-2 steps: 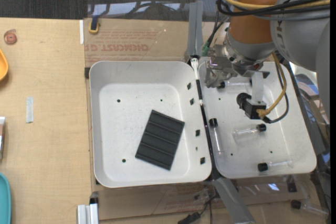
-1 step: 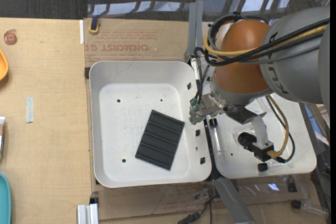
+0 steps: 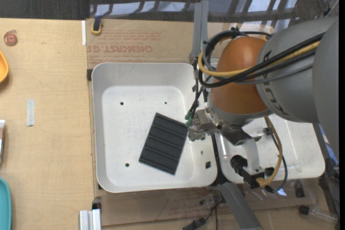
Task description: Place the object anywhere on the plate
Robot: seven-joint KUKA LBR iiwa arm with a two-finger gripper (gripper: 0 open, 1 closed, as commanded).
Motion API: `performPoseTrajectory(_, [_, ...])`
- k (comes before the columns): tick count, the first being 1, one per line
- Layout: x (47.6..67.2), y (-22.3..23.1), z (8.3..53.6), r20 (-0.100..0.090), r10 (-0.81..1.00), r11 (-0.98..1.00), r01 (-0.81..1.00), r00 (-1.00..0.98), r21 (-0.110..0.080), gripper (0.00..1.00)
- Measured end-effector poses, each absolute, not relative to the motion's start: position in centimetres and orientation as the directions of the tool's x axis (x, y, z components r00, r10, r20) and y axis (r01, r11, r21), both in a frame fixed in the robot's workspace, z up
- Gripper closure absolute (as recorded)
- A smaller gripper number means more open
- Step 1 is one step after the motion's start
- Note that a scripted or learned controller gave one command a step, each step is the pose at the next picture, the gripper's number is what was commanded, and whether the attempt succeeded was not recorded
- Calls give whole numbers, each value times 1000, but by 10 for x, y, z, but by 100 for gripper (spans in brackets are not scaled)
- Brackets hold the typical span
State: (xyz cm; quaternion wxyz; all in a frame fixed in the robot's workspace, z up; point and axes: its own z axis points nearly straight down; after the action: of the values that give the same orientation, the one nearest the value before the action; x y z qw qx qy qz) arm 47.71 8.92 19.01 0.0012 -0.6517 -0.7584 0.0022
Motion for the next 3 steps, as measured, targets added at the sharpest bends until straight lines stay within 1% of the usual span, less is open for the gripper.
performPoseTrajectory(1, [503,49,267,-3,999,53,999,-53,-3,100])
performPoseTrajectory(2, [491,72,190,0,944,329,944,-329,-4,100])
performPoseTrajectory(3, [532,94,302,-3,977,213,977,-213,-3,100])
